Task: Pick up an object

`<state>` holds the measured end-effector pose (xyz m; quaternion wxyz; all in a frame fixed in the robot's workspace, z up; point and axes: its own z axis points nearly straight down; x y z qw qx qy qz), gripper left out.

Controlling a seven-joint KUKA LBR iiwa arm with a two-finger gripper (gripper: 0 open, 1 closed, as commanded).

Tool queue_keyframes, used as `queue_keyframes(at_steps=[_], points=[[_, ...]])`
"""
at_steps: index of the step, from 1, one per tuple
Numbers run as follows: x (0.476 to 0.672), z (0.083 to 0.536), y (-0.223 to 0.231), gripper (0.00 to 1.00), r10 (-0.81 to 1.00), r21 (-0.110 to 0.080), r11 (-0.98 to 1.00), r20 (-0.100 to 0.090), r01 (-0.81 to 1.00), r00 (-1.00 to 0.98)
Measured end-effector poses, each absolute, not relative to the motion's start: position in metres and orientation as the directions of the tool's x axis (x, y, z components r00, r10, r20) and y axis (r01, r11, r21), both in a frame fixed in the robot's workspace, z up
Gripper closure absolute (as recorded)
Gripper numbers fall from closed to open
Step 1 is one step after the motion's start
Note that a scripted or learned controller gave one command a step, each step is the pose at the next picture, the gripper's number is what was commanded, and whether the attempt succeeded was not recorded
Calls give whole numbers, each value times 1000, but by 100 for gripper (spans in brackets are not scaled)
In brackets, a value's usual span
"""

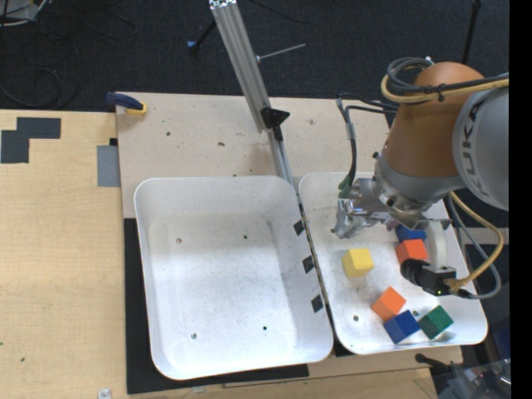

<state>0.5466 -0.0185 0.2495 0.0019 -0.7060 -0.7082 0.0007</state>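
A pale wooden bench [58, 248] carries two shallow white bins side by side. The right bin [332, 306] holds the blocks: a yellow cube [358, 262] near its middle, and beyond the cube, toward the bin's near right corner, an orange cube [387, 302], a blue cube [402, 326] and a green cube [435, 321]. The gripper [353, 217] hangs just above the yellow cube — whether its fingers are parted I cannot tell, and nothing seems caught in them. The arm [432, 140] partly hides two more blocks — blue and orange-red, probably.
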Motion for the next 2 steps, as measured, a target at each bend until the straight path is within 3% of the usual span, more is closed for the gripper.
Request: queue_keyframes(at_steps=[1,2], points=[[551,235,39,100,1000,-6,4,2,1000,-4],[569,240,86,100,1000,-2,3,0,1000,-3]])
